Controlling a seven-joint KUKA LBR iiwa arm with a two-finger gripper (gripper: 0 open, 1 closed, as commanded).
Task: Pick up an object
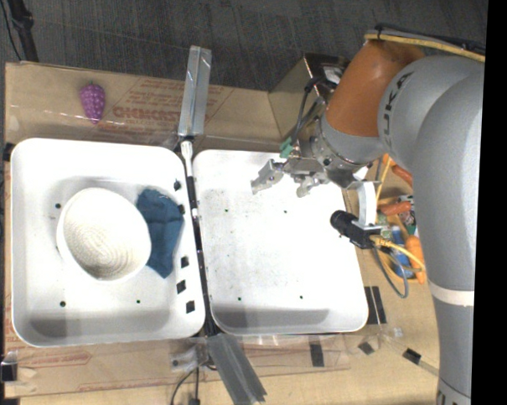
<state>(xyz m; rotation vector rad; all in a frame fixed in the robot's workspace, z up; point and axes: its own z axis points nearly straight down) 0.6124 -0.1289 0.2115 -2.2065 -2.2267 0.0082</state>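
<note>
A purple lump [93,101] lies on the brown cardboard [148,111] at far left. The left bin [30,314] holds a white dome [106,233] touching a blue cloth [162,229]. Over the right bin [276,266], the gripper [284,179] hangs with fingers apart, gripping nothing.
</note>
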